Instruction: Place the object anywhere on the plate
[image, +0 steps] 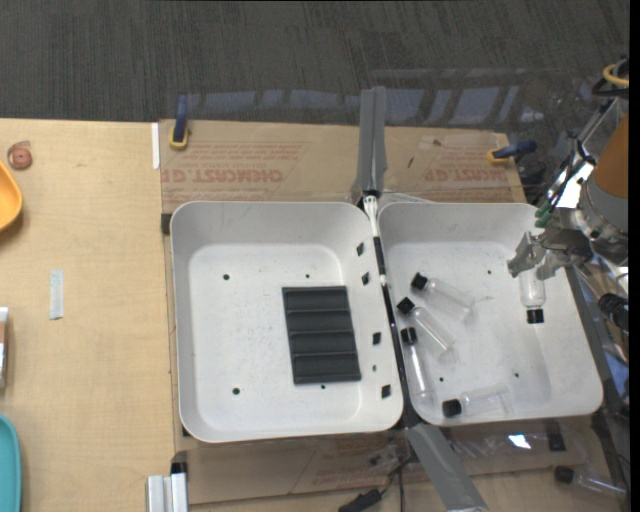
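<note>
The brown cardboard sheet (262, 160) under the bins bore red print, seen upside down, reading "CHEMCAST GP", well to the left of the jaws; smaller lines were unreadable.

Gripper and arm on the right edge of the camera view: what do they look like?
The gripper is a pale grey metal assembly with angular silvery parts. Above it the arm is grey, with an orange band near the wrist. Thin dark cables and a green spot show beside the wrist. No readable markings.
</note>
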